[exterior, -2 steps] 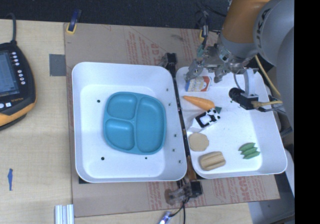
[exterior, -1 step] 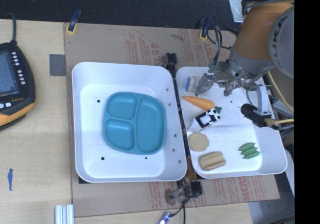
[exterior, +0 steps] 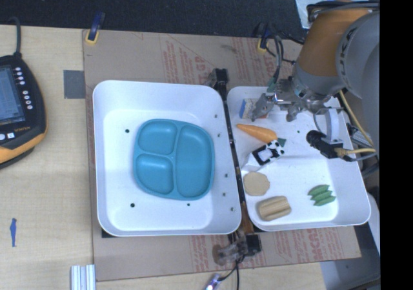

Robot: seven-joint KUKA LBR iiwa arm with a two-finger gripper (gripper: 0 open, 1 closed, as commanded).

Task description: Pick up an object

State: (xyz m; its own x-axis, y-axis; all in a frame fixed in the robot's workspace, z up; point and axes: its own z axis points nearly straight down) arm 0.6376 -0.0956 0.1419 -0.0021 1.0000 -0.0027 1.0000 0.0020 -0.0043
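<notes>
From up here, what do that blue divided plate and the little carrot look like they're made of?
The blue divided plate looks like moulded plastic: one even colour, soft rounded compartment ridges, a dull sheen. The carrot seems a toy, probably plastic or rubber: uniform orange, smooth, no leaves or blemishes, though it is too small to be sure.

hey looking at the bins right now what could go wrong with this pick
Two risks, as judgements:
1. The gripper hangs at the right bin's far edge, close to the carrot; a descent could nudge it rather than grasp it.
2. The black and white toy lies right beside the carrot, so closing fingers might catch both.
</notes>
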